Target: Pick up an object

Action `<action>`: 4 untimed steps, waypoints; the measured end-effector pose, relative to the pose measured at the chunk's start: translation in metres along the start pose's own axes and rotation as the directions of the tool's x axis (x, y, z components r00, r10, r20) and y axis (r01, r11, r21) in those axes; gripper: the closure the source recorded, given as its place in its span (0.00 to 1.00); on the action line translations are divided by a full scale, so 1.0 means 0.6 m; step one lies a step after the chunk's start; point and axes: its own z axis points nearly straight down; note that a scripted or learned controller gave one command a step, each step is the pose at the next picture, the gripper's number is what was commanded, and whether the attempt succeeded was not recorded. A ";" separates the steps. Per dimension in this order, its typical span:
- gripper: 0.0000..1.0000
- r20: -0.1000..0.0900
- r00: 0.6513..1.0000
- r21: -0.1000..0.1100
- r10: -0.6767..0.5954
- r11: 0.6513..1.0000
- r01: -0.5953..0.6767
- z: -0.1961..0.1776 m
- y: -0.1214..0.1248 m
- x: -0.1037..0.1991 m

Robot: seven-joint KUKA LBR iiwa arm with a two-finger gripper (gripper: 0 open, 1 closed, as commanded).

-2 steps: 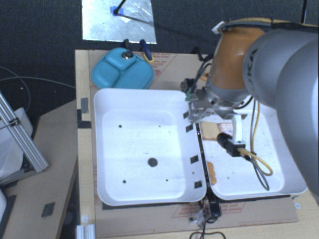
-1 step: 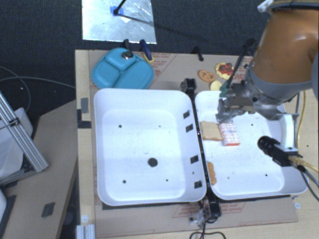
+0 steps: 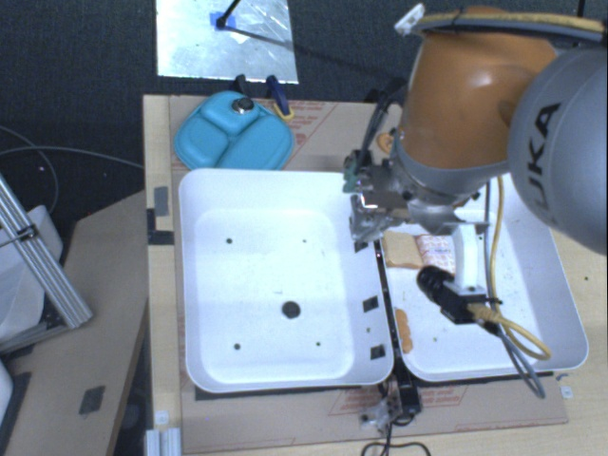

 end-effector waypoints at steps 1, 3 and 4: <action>1.00 0.001 1.000 0.001 0.005 1.000 -0.005 0.011 -0.027 0.032; 1.00 0.005 1.000 0.007 0.016 1.000 -0.016 0.299 -0.017 0.012; 1.00 -0.002 1.000 -0.020 0.007 1.000 -0.007 -0.058 0.065 0.009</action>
